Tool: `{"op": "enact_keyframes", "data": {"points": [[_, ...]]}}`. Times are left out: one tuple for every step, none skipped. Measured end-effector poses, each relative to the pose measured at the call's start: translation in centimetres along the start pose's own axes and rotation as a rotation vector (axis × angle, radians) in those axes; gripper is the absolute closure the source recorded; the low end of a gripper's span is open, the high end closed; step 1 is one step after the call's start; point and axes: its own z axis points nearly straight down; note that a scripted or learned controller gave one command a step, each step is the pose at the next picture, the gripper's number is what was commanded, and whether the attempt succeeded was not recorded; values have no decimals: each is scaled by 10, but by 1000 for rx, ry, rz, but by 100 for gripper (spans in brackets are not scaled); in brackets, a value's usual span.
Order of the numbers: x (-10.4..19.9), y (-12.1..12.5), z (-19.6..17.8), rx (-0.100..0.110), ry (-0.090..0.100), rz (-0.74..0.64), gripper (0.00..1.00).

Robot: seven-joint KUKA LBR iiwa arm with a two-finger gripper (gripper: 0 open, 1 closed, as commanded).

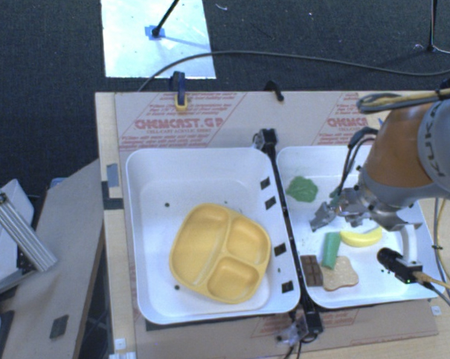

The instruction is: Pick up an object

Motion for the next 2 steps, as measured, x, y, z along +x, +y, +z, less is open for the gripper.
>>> {"op": "enact_keyframes", "data": {"points": [[0,0,52,-2,0,1,0],[0,1,39,-6,-1,1,100]]}}
